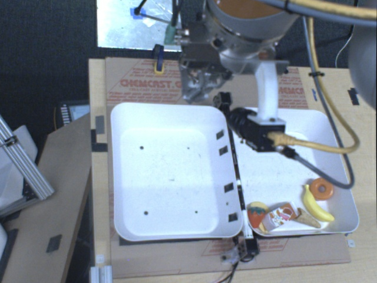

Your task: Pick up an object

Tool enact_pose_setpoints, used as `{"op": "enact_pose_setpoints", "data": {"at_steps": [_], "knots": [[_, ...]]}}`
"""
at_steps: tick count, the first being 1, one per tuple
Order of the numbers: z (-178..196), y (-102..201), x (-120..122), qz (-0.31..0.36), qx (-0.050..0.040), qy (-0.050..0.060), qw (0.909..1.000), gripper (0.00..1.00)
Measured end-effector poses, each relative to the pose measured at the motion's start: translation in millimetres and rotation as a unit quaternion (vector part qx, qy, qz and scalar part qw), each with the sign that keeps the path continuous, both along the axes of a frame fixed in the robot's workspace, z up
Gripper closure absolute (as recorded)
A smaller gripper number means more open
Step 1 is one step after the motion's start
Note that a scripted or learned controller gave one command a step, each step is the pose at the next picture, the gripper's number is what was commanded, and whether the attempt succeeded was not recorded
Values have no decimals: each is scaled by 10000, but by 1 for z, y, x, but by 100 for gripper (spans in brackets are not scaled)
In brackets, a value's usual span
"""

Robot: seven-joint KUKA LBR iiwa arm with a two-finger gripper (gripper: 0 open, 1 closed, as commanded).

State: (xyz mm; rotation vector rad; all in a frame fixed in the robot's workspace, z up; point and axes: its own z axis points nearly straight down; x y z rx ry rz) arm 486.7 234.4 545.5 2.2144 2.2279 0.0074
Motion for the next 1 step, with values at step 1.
{"op": "enact_pose_setpoints", "data": {"at_steps": [1], "knots": [[-12, -98, 0, -73, -23, 13, 10000, 100]]}}
